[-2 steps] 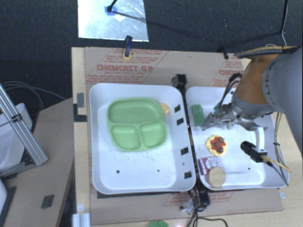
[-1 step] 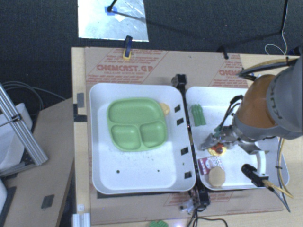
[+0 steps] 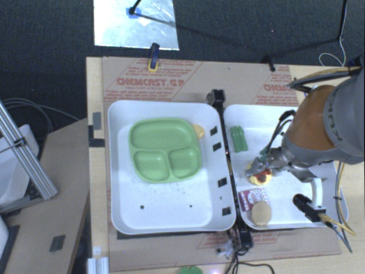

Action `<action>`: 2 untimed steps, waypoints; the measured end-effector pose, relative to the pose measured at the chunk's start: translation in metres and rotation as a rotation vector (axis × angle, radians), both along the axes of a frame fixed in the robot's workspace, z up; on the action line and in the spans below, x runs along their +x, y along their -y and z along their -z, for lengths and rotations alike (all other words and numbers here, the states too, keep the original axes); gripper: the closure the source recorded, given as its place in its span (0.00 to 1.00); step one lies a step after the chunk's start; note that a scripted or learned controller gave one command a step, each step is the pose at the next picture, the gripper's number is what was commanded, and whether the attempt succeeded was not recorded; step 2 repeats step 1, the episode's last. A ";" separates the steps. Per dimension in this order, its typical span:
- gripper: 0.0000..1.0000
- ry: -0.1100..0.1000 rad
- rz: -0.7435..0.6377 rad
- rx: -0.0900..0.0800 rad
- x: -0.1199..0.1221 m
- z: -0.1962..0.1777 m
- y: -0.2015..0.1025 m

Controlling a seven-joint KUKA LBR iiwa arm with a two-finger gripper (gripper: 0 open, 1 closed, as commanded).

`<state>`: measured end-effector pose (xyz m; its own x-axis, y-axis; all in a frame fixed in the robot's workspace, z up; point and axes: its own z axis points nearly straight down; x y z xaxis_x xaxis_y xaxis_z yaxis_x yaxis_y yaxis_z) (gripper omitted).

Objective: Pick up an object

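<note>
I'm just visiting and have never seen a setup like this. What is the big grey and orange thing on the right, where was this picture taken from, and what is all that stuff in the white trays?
The grey and orange thing is a robot arm, reaching in from the right. At its tip is a pincer, its tool for picking things up. The picture comes from a fixed camera above the bench, looking down at a slant.

Two shallow white bins sit side by side. The left bin holds a green divided plate, with a small yellow object at its edge. The right bin holds a green ridged piece, a red and yellow item right under the pincer, a small packet and a tan round object.

I cannot tell whether anything is gripped.
</note>
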<state>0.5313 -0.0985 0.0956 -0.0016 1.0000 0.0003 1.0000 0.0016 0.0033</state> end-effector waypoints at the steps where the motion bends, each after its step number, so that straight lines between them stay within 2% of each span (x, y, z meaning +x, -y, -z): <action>1: 1.00 0.008 -0.011 0.003 0.005 -0.094 -0.072; 2: 1.00 0.008 -0.011 0.003 0.005 -0.094 -0.072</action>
